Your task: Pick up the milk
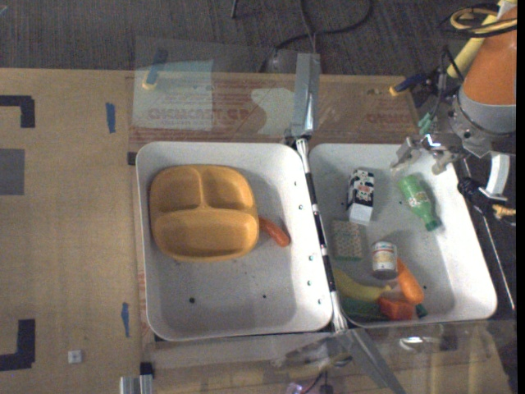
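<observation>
White with black cow patches, the milk carton [361, 194] lies in the right bin [467, 261], toward its back and a little left of the middle, untouched, so the pick has not begun. The tool [420, 148] hangs at that bin's back right corner, above the rim, well apart from the carton; its metal fingers are small and blurred, and I cannot tell whether they stand apart or together. All of the work is left, by my judgement: travel left over the bin, come down on the carton, close, lift. There is bare floor around the carton: a green bottle [421, 202] lies near on its right with a gap between, a small speckled packet [349, 240] sits just in front, and the bin's left wall is near on the other side. A small can [383, 258], a banana [361, 288] and a carrot [408, 282] crowd the front. The left bin [246, 294] carries a yellow divided tray [203, 212] and an orange piece [275, 232] beside it, well clear of the path across the desk [66, 245].
</observation>
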Available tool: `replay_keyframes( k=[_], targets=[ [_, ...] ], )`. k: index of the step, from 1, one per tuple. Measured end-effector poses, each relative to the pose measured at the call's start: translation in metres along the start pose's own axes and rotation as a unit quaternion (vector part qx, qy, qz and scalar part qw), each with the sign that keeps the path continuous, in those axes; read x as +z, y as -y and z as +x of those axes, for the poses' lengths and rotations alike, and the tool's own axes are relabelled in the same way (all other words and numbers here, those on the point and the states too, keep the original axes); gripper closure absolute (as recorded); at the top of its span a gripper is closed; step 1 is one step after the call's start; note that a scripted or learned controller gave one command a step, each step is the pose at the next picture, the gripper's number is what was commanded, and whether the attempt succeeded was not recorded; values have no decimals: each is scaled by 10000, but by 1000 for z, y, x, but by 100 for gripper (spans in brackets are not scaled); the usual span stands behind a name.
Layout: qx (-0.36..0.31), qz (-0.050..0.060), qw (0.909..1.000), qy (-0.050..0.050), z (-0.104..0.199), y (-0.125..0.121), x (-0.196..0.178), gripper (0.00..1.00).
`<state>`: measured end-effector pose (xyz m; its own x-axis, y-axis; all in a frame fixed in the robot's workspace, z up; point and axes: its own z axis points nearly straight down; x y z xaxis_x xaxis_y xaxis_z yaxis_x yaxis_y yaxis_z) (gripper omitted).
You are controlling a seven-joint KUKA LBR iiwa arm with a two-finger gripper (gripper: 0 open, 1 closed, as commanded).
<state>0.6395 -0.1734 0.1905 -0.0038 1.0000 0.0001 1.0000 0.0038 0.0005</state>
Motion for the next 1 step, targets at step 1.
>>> replay_keyframes(
  k=[1],
  targets=[
    [-759,-25,9971,7,77,-29,103,0]
  ],
)
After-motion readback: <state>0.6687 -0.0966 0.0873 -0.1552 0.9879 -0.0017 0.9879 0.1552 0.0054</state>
